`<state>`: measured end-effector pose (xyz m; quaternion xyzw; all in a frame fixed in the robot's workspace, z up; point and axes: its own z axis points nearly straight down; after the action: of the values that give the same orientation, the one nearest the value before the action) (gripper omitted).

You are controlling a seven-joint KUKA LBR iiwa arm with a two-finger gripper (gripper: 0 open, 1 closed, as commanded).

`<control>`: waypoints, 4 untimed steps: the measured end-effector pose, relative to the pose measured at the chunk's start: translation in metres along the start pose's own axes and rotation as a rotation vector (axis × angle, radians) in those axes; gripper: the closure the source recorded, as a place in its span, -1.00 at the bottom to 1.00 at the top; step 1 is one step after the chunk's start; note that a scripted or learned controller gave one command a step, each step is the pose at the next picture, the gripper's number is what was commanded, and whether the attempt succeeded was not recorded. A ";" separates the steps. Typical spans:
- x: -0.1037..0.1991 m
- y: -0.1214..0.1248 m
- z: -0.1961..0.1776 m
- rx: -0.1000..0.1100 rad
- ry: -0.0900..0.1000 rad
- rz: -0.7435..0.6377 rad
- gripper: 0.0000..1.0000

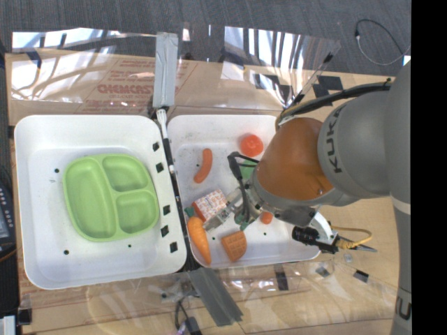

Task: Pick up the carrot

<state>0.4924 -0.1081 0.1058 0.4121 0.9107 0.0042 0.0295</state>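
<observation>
So far we judge the pick not done: the carrot (198,240) lies loose on the floor of the right bin (183,138), by its left wall. Our gripper (234,213) hangs low over that bin, and whether its fingers are open or closed we cannot tell. The carrot sits just left of and below them, beside an orange wedge (235,245), with a patterned block (210,204) close by.

1. The arm (328,152) covers much of the right bin (209,135).
2. A small orange piece (266,218) peeks from beneath it, perhaps food.
3. The arm runs off the right edge.
</observation>
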 end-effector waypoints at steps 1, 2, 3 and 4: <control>0.003 0.002 0.000 0.001 0.001 -0.292 -1.00; 0.052 0.035 -0.088 0.028 0.051 -0.109 -1.00; 0.023 0.007 -0.087 0.023 0.053 -0.315 -1.00; 0.022 0.003 0.008 0.011 0.046 -0.566 -1.00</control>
<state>0.4808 -0.0901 0.0971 0.1414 0.9899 0.0001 0.0066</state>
